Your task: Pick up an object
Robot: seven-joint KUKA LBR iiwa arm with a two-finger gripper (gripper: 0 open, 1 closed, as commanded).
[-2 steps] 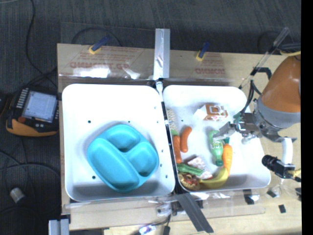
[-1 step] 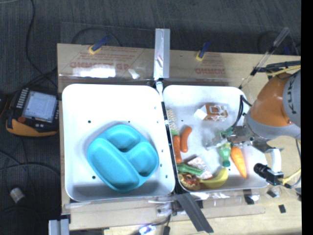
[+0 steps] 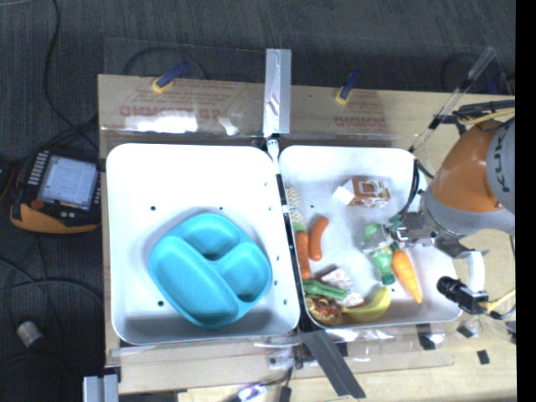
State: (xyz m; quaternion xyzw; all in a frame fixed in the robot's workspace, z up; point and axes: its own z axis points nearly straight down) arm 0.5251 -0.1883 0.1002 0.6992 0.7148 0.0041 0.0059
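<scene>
carrot (image 3: 407,275) lies just below the end effector (image 3: 400,234); cannot tell its grip state.

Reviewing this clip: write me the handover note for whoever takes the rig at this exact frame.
Gripper: low over the right bin, by the green item and carrot; finger state unreadable, nothing visibly held.
Right bin contents: carrot, sausage, banana, small carton, mixed toy food at the front.
Left bin: blue divided tray.
Done: no pick confirmed.
Left: grasp one object and lift it.
</scene>
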